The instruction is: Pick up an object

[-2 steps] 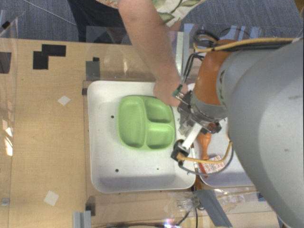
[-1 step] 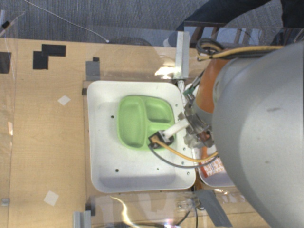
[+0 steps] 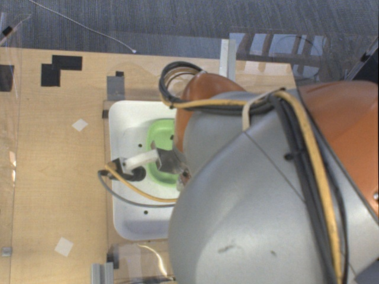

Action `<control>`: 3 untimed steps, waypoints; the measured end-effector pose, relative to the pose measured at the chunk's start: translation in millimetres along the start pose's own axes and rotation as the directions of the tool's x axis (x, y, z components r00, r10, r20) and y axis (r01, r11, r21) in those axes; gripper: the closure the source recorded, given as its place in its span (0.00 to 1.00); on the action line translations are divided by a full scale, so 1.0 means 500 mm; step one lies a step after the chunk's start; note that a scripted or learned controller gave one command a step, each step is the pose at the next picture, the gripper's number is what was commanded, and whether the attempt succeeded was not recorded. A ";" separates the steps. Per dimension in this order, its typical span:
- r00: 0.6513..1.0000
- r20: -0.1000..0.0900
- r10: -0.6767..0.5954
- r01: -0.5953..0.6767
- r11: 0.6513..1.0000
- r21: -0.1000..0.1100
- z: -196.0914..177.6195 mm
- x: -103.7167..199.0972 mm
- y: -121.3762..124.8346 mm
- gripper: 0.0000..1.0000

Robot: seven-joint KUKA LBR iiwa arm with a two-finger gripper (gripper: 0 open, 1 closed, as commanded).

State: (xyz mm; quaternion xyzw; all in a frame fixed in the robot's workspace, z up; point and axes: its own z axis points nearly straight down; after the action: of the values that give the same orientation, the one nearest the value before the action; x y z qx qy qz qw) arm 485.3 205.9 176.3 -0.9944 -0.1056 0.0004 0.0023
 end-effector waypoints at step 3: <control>1.000 -0.010 0.004 -0.004 1.000 0.001 -0.325 0.017 -0.061 1.00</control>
State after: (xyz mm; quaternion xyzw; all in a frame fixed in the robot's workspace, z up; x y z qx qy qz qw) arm 487.6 236.7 339.0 -0.9946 -0.1036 -0.0043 0.0035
